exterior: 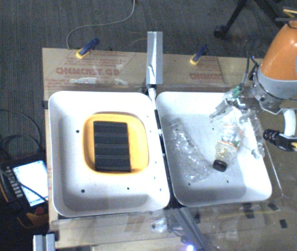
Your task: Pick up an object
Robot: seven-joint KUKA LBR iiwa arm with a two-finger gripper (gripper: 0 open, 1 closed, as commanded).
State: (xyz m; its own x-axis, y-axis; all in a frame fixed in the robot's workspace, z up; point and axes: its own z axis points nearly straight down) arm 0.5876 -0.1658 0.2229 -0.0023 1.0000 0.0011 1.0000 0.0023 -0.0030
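Note:
A small clear plastic bottle [227,146] with a black cap lies in the right bin [190,192], cap toward the front. My gripper [237,127] hangs open over the bin's back right part, just above the bottle's upper end, with nothing between its fingers. One finger [221,109] points left and the other [256,137] runs down the bottle's right side. A crumpled clear plastic wrap [186,148] lies left of the bottle. In the left bin [65,140] sits a yellow block with a black ribbed top [112,145].
The grey arm with its orange band [284,56] comes in over the right bin's back right corner. A metal post [154,59] stands behind the gap between the bins. Two blue-and-yellow clamps [87,48] grip the board's back edge. A tablet [28,177] lies on the floor at left.

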